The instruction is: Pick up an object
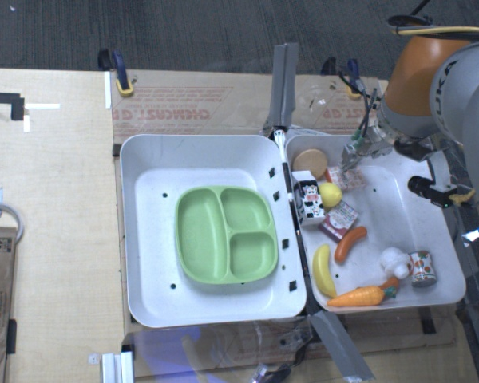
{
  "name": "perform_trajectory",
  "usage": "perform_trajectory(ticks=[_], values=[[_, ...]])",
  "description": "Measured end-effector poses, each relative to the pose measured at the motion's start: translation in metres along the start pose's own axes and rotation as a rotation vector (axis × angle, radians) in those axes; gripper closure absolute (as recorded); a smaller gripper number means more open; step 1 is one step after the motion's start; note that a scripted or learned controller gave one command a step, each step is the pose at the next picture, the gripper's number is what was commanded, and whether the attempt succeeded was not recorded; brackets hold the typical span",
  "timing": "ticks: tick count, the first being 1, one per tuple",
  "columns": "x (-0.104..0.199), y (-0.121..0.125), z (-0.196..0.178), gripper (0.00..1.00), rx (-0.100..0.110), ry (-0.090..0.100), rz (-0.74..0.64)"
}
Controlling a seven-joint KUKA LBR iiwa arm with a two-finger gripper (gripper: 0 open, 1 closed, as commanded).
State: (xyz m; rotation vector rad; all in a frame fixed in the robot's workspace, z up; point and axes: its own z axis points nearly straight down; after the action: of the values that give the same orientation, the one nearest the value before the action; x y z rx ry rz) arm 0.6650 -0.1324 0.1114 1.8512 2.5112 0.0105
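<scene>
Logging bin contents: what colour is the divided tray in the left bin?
Pale green. The divided tray shows plainly in the camera view, lying in the left bin.

my arm [455, 86]: chunky grey shell | fat orange band right above the wrist | black cable looped alongside it | gripper [353, 152] end is small, silvery metal bits, kinda blurry from my feed

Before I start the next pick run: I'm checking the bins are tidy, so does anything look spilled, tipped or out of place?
Nothing looks spilled or broken. The green tray sits flat in the left bin. In the right bin, the banana, carrot and can lie loose.
</scene>
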Motion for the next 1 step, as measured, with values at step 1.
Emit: perform_trajectory(ticks=[1], values=[[0.0408, -0.0247, -0.0410, 1.00, 0.020, 0.013, 0.083]])
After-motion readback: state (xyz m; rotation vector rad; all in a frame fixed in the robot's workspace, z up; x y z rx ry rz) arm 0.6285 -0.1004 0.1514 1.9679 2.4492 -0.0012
